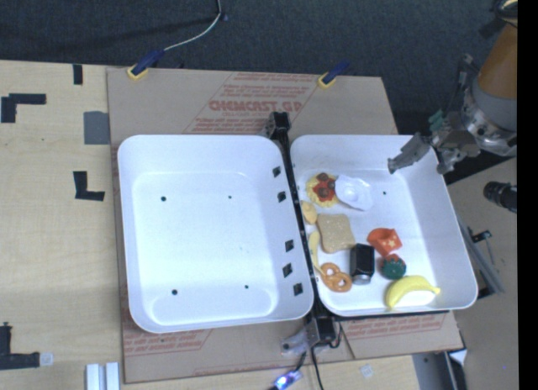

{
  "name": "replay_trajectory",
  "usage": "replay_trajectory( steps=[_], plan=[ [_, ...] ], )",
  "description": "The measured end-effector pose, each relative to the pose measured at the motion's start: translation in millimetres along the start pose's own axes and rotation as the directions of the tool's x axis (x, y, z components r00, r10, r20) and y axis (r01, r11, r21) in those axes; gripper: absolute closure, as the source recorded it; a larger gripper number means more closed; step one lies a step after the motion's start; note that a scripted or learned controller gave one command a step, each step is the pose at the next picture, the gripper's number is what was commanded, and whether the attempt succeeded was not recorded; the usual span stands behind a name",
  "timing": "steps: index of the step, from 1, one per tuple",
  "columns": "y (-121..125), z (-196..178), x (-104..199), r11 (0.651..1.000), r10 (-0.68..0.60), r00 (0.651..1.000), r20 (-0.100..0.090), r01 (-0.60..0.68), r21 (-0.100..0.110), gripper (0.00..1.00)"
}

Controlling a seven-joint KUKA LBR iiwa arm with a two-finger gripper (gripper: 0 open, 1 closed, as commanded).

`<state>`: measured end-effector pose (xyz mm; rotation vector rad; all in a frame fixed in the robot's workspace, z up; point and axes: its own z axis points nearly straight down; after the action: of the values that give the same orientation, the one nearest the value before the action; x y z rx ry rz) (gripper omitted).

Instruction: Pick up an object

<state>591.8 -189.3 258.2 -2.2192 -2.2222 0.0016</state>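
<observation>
Two shallow white plastic bins side by side on a cardboard sheet (252, 102) over a pale wooden bench (50, 212). Left bin (134, 212) smooth, glossy, round-cornered. Right bin (437, 212) strewn with small toys toward the frame's lower centre: a curved yellow banana (410, 291) at lower right, a round green piece (392, 267) just above it, a red lump (383, 239), a black block (362, 262), a tan bread slice (334, 232), a knotted pretzel (334, 277), a crumpled white piece (353, 192), a red-and-yellow pizza (323, 188). Grey metal gripper (414, 155) poised at right over the bin's upper right edge, above the toys, nothing seen between its fingers; whether apart or together, impossible to tell.
</observation>
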Motion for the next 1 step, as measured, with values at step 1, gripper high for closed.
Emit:
replay_trajectory(
  steps=[1],
  plan=[
    [18.7,130.8,64.9,1.000,-0.005,1.000,-0.003,0.005,0.008,0.00]
  ],
)
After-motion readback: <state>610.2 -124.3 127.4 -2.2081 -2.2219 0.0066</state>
